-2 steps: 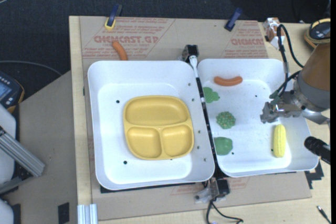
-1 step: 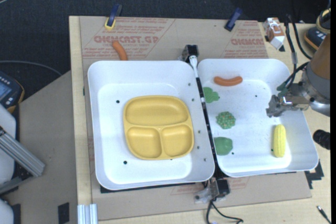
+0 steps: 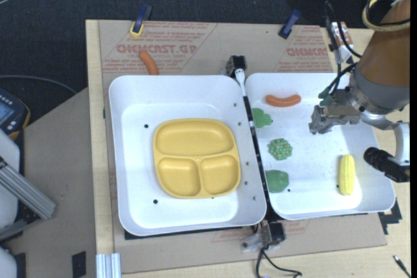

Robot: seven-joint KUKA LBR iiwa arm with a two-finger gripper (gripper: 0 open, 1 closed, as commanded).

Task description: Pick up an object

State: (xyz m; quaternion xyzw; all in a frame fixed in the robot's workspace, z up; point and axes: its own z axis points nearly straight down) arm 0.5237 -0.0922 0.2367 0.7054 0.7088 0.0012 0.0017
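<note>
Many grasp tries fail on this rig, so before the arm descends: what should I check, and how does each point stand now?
1. Gripper over the right bin: ok.
2. Nothing between its fingers: cannot tell.
3. Gripper directly above an object: not ok; it hangs between the sausage and the corn.
4. Sausage lies apart from the other items: ok.
5. Green pieces clear of the bin wall: not ok for two of them.

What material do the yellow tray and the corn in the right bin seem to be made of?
Tray: likely molded plastic, matte, one even yellow, with soft rounded compartment edges. Corn: probably plastic or rubber toy food, smooth with a slight sheen; its kernel texture is too small to judge.
</note>
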